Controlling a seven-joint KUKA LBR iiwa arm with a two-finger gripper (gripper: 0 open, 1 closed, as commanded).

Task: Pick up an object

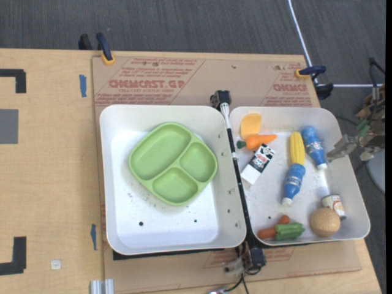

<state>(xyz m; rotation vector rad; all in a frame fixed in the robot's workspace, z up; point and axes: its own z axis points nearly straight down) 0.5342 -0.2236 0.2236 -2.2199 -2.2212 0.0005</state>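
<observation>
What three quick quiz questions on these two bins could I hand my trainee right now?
1. True or false: the green three-compartment plastic plate lies in the left white bin.
2. Which item lies between the two blue plastic bottles, upper and lower?
A. yellow toy corn cob
B. round tan ball
C. green plate
3. Fill in: the black-and-white carton lies just below the toy ____.

Key: 1 true; 2 A; 3 carrot.
</observation>
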